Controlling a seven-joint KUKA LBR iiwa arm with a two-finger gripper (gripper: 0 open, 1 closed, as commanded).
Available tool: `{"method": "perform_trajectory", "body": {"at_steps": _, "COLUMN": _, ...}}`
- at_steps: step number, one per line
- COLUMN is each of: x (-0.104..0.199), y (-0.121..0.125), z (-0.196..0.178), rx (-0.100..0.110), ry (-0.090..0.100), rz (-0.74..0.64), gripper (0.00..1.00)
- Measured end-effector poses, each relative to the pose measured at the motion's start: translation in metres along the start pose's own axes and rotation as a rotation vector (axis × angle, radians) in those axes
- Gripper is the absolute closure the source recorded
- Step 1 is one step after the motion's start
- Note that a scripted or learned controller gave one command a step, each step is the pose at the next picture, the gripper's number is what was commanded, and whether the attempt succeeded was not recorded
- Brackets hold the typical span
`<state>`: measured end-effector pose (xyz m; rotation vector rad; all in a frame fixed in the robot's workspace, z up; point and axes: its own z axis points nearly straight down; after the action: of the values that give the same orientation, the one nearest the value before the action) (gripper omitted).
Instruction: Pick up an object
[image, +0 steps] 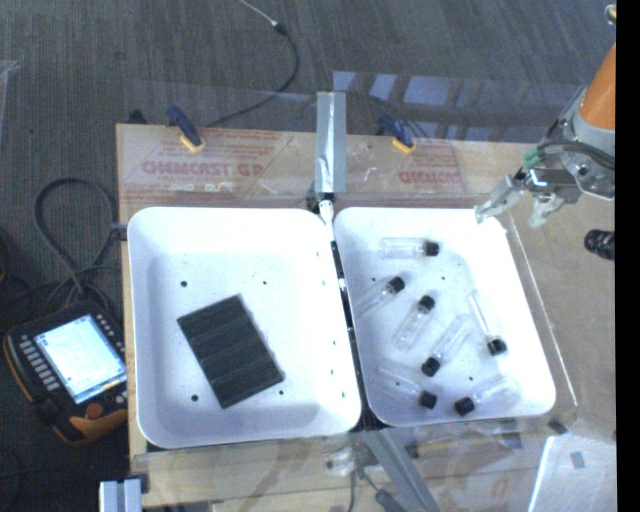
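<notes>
Several clear vials with black caps lie scattered in the right bin (530, 330), among them one near the back (408, 246), one in the middle (414, 319) and one at the front (484, 399). A black ribbed slab (230, 350) lies flat and askew in the left bin (150, 300). My gripper (511, 212) hangs above the right bin's back right corner, outside the cluster of vials. Its fingers (487, 208) stand open with nothing between them. The orange band (612, 95) of the arm shows at the top right.
A teach pendant (68, 372) and its cable lie on the floor left of the bench. Two blue-and-yellow clamps (184, 125) (397, 135) hold the board behind the bins. A grey metal strip (330, 145) stands upright between the bins at the back.
</notes>
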<state>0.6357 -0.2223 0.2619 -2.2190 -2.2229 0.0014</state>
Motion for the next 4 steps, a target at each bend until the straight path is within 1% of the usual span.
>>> {"method": "perform_trajectory", "body": {"at_steps": 1, "x": 0.028, "y": -0.027, "z": 0.161, "rx": 0.001, "ry": -0.001, "rz": 0.021, "gripper": 0.0}}
{"method": "perform_trajectory", "body": {"at_steps": 2, "x": 0.003, "y": -0.013, "z": 0.044, "rx": -0.001, "ry": -0.002, "rz": 0.001, "gripper": 0.0}}
{"method": "perform_trajectory", "body": {"at_steps": 3, "x": 0.042, "y": -0.02, "z": 0.167, "rx": -0.002, "ry": 0.0, "rz": -0.115, "gripper": 0.0}}
{"method": "perform_trajectory", "body": {"at_steps": 4, "x": 0.097, "y": -0.014, "z": 0.172, "rx": -0.013, "ry": -0.004, "rz": -0.137, "gripper": 0.0}}
